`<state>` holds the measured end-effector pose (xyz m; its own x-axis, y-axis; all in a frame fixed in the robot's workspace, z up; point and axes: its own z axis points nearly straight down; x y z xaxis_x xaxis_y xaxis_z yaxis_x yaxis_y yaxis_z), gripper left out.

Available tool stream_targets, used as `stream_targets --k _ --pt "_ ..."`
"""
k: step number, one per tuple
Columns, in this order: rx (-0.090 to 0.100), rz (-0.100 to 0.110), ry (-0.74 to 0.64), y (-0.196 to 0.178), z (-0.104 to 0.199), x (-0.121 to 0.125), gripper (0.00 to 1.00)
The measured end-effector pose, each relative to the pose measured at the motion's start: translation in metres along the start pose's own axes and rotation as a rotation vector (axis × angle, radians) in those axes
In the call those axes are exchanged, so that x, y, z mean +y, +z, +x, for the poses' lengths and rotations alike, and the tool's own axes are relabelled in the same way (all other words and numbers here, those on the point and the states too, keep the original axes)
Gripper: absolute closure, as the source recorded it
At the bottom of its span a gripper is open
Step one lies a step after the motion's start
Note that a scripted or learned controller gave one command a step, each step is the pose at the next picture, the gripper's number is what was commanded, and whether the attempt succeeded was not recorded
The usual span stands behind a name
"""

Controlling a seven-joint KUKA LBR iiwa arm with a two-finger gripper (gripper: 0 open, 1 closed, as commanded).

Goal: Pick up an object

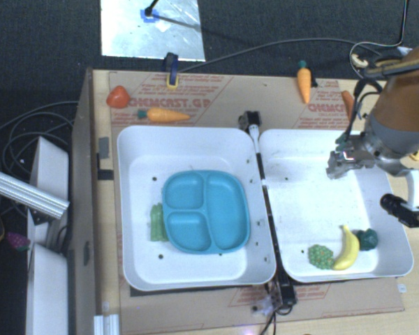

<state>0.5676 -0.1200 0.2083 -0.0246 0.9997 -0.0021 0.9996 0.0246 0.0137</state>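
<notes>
1. We are seeing a yellow banana [347, 248] lying in the right bin [300, 187], near the bin's front right corner, curved and pointing up toward the far wall.
2. We are seeing a green grape cluster [320, 256] just beside the banana on its left, and a dark teal object [367, 239] just beside the banana on its right; whether they are touching it we cannot tell.
3. We are seeing the end effector [342, 160] hanging over the far right part of the right bin, well apart from the banana; nothing is showing in its grip, and we cannot tell how its grasping parts are standing.
4. We are seeing the grey arm [401, 128] with its orange band reaching in from the right, beyond the banana.
5. We are seeing the left bin [136, 187], on the other side from the banana, carrying a blue divided plate [205, 211] with a green item [157, 222] lying just beside the plate's left edge.
6. We are seeing the surface [216, 96] beyond both bins bearing two carrots, one [163, 115] behind the left bin and one [304, 84] behind the right, and a tomato [117, 97] at the far left.
</notes>
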Motion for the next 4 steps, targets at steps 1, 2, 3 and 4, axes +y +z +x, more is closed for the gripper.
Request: stream_targets --k 1,2,3,4 --pt "0.000 -0.003 -0.004 -0.011 0.000 0.001 1.00" --pt "0.002 0.015 0.020 0.063 0.007 -0.005 1.00" --pt "0.001 0.011 0.017 0.052 0.006 -0.004 1.00" --pt "0.001 0.009 0.015 0.041 0.006 -0.003 1.00"
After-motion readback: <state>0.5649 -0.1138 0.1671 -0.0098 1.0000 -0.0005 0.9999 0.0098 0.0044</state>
